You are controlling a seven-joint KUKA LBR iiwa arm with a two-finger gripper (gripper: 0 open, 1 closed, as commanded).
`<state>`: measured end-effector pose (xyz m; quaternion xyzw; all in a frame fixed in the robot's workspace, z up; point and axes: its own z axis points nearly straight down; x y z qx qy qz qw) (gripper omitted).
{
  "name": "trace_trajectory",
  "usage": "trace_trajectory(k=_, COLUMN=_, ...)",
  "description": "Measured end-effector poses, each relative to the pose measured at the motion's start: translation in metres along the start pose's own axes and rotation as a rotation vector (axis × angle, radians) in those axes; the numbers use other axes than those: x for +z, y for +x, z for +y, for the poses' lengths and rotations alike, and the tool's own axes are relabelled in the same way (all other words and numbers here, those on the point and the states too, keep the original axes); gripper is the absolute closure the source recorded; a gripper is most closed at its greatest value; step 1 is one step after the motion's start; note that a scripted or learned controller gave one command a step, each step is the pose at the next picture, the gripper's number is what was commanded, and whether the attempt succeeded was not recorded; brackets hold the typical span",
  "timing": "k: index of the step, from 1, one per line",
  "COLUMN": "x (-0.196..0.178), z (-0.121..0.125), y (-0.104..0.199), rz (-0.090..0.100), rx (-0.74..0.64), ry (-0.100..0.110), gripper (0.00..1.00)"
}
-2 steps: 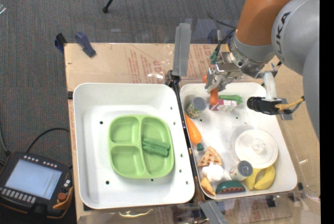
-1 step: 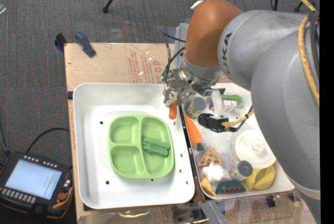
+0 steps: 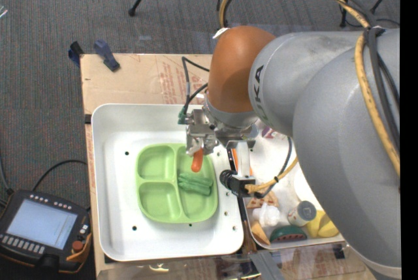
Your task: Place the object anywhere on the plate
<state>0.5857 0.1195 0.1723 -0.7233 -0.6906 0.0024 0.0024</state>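
Over the green plate [image 3: 171, 186] in the left bin [image 3: 111, 141], the gripper [image 3: 198, 153] pinches an orange carrot [image 3: 196, 162] above a green bean [image 3: 195, 184].

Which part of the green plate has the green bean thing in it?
The long compartment on the right side of the green divided plastic plate holds the green bean-like toy; the two smaller left ones don't.

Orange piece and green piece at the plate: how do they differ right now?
The orange piece hangs nearly upright just below the gripper, above the plate; the green piece lies flat in the plate's right compartment. The orange one looks short and stubby, the green one longer and wider. The orange one stands out against the plate; the green one nearly matches it. Both sit over the same compartment.
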Motion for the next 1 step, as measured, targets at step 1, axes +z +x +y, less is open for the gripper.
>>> trace_trajectory(k=1, x=-0.0004, z=0.0003, y=-0.0006, rz=0.0, rx=0.001, ry=-0.001, gripper=0.0)
